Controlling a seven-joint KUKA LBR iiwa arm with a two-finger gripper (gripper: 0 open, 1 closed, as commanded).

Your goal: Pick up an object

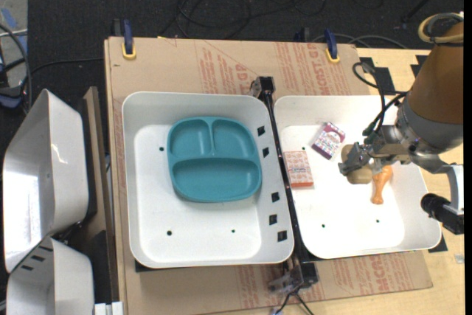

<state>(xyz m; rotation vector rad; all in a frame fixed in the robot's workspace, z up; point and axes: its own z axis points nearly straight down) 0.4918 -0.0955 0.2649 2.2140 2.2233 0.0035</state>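
Observation:
My gripper hangs low over the right bin, near its middle right. Directly beneath it lies a small tan object, partly hidden by the gripper, and whether the two touch I cannot tell. An orange carrot-like toy lies just right of the tan object. A purple and white packet rests to the gripper's upper left. A pink and white box lies near the bin's left wall.
The left bin holds a teal divided plate. A black divider runs between the two bins. The arm's grey and orange body covers the right bin's upper right corner. White tubs stand off the bench at left.

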